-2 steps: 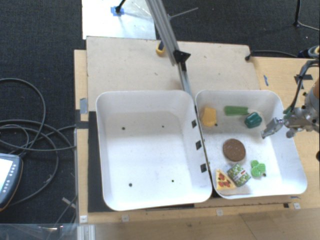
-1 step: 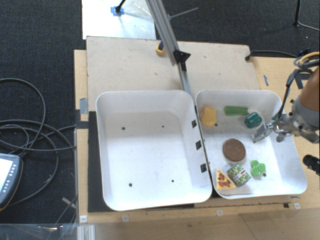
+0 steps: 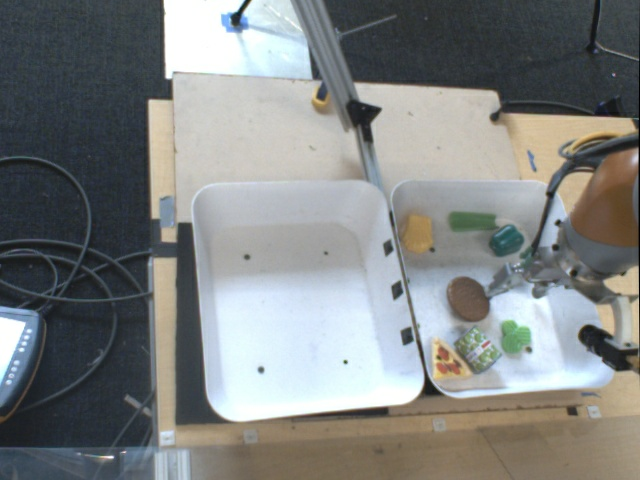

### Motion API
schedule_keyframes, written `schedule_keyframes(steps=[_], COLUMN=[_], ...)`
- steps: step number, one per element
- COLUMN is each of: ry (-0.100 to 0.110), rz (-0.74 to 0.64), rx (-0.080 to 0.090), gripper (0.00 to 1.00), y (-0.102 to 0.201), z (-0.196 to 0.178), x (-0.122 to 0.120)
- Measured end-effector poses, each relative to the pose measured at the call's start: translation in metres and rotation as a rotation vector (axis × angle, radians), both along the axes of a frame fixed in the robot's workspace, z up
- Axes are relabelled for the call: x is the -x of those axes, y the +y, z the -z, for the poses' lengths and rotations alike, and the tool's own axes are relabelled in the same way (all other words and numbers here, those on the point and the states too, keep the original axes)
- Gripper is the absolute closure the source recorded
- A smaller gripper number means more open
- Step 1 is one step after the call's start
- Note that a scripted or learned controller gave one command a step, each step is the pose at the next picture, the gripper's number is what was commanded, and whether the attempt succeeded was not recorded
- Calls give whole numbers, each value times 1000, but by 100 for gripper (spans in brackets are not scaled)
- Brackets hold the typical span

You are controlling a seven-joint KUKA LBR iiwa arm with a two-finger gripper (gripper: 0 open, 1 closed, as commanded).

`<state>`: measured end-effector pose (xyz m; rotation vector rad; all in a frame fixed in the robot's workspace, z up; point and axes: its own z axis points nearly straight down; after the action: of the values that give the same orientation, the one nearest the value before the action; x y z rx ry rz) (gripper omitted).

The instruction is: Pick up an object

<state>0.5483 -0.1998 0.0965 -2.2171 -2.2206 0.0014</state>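
Arm (image 3: 600, 208) in from right over right bin (image 3: 560, 373); claw (image 3: 497, 286) low, tip just beside brown disc (image 3: 467, 298), can't tell if touching; claw state unreadable from this angle. Right bin also has yellow block (image 3: 417, 233), green bar (image 3: 471, 221), teal piece (image 3: 506, 239), green lump (image 3: 516, 337), printed wedge (image 3: 465, 354); left bin (image 3: 215, 218) alongside.

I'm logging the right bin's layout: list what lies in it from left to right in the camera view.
Yellow block → pizza-slice toy → brown disc → teal piece → bright green toy.
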Motion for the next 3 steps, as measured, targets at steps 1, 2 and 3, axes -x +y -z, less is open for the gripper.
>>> schedule_keyframes(steps=[1,2,3], ry=[-7,-11,-12], rz=[-1,-2,-5], rx=[3,6,5], gripper=[100,100,100], y=[-1,-8,-5], z=[-14,-75,-130], x=[-2,-10,-21])
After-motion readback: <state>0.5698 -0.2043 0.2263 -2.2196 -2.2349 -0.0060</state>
